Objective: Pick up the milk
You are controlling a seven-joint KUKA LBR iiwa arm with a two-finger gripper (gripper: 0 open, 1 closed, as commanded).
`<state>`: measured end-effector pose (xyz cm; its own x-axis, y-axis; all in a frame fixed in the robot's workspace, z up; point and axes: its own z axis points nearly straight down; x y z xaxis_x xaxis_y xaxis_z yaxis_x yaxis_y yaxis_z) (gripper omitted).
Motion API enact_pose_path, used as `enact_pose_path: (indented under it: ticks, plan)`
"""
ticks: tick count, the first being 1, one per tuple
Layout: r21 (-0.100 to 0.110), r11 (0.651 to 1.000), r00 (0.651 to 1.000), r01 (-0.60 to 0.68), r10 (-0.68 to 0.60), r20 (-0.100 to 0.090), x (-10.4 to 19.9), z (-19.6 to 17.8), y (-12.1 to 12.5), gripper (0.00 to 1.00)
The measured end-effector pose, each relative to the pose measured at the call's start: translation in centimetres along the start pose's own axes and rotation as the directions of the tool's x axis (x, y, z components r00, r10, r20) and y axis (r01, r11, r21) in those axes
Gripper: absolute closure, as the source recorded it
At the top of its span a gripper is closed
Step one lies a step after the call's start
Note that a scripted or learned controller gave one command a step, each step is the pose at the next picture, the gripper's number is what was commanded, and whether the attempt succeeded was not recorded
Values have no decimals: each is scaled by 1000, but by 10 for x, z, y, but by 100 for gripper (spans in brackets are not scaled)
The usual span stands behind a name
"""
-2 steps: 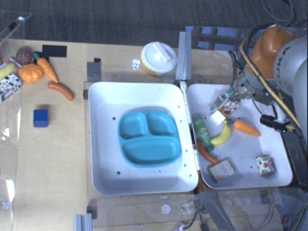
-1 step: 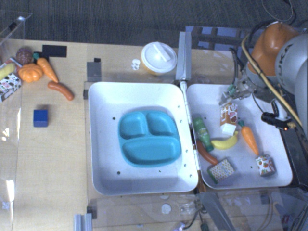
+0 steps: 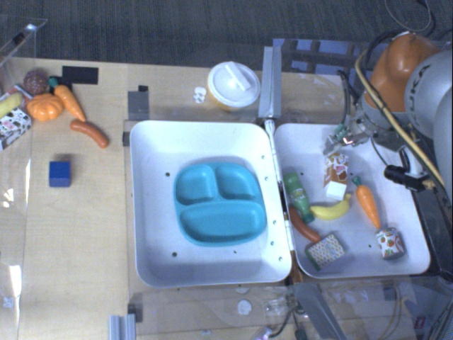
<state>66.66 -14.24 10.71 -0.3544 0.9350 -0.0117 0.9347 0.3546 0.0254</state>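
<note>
While a banana (image 3: 331, 210), a carrot (image 3: 367, 203), a green bottle (image 3: 297, 196) and a red sausage (image 3: 304, 229) crowd the middle of the right bin (image 3: 417, 257), the milk (image 3: 337, 176), a small red-and-white carton, stands among them, touching the banana. Bare floor lies along that bin's far and right walls. The gripper (image 3: 345, 139) hangs just above the carton; whether it is open or shut cannot be told.

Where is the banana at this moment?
The banana lies in the right bin, near its middle, between the green bottle and the carrot, just below a small carton.
</note>
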Motion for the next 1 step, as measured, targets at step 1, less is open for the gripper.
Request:
enact_pose_path:
  ticks: [1]
  plan:
    - [10,1000,1000,27,-27,-3,20,15,-35,0]
